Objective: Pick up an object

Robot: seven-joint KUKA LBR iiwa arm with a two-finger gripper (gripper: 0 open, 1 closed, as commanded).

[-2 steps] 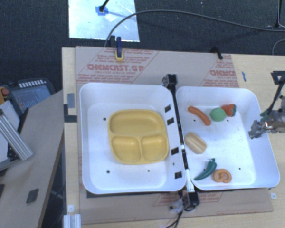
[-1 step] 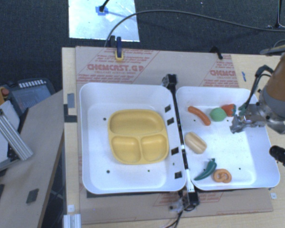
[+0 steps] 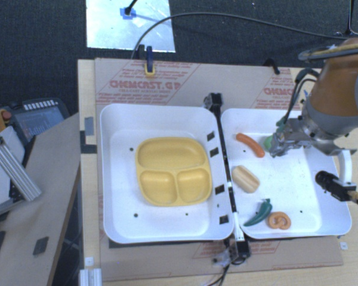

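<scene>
Smooth white left bin, moulded yellow tray, slender sausage, twisted pretzel

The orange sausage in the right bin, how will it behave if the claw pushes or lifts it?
The orange sausage looks round and smooth, so it probably rolls sideways when pushed. It seems small and toy-like, so likely light. Its slim body may slip from a loose grip.

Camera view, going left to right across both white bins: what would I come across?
Yellow divided plastic tray → tan bread roll → orange pretzel. The orange-red sausage and dark green pepper overlap the roll sideways, so I leave them out.
</scene>
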